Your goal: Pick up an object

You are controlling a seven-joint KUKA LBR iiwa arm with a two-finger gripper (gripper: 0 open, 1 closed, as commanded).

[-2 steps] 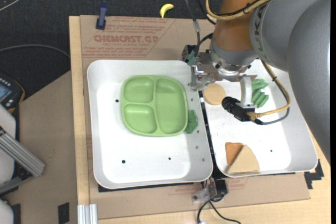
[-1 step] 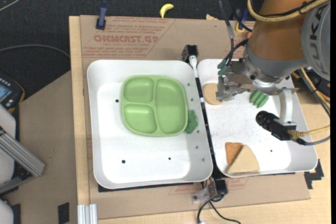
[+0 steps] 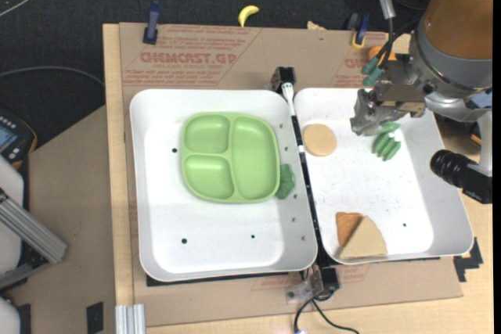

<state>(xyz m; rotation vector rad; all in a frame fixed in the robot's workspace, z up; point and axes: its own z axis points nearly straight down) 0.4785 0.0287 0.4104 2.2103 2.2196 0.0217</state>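
Over the right bin (image 3: 438, 192), the gripper (image 3: 374, 123) is hanging low beside a small green object (image 3: 385, 145), just right of a round tan disc (image 3: 319, 140); whether it is gripping anything cannot be told. Nothing is visibly lifting yet, so the pick is looking unfinished. A toast-like wedge (image 3: 360, 235) is lying nearer the front, and a green divided plate (image 3: 231, 157) is sitting in the left bin (image 3: 156, 231).

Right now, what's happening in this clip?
A grey arm reaches in from the right, its pincer low over the right bin, just above a small green piece. Whether it grips anything can't be told. A round tan disc and a tan wedge also lie in that bin. The left bin holds a green divided plate with a small green item at its right edge.
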